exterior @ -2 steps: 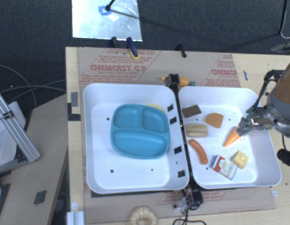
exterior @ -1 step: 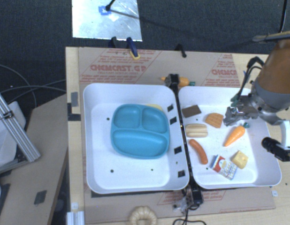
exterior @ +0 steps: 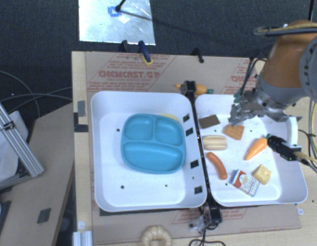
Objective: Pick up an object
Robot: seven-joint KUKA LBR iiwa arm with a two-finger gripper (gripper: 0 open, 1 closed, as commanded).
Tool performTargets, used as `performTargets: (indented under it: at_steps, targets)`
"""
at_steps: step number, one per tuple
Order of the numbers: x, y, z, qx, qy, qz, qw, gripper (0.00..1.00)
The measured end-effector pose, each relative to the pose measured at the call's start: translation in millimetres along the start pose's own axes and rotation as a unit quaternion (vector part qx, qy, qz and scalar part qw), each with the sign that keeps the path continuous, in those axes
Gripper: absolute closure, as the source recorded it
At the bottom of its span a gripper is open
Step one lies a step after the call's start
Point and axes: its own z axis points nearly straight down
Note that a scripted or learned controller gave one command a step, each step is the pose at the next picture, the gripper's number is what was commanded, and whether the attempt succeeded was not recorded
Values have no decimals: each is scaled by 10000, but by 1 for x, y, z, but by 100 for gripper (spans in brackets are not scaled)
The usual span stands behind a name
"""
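Plastic toy food lies scattered in the right bin (exterior: 294, 186), a shallow white tray with rounded corners. Just above its far half hangs the gripper (exterior: 237, 118), dark metal under a grey wrist and an orange band; whether its fingers are spread or closed I cannot tell, since they blur into one dark shape. Right beneath the tip sits a tan, square cracker (exterior: 234, 132), perhaps touching it. Left of that lies a flat brown chocolate piece (exterior: 209, 121), and nearer, a pale bun-shaped hot dog (exterior: 215, 142) and a glossy red sausage (exterior: 217, 165). A tapered orange carrot (exterior: 256, 148) rests to the right, with a yellow cheese wedge (exterior: 262, 174) and a small printed carton (exterior: 245, 182) nearest. The left bin (exterior: 107, 188) holds a smooth blue divided plate (exterior: 153, 143) with three compartments.
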Motion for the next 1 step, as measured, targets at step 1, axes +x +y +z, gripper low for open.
performTargets:
  at_steps: [1]
  targets:
    - [46,23,-5,-2,1,-2,10000,100]
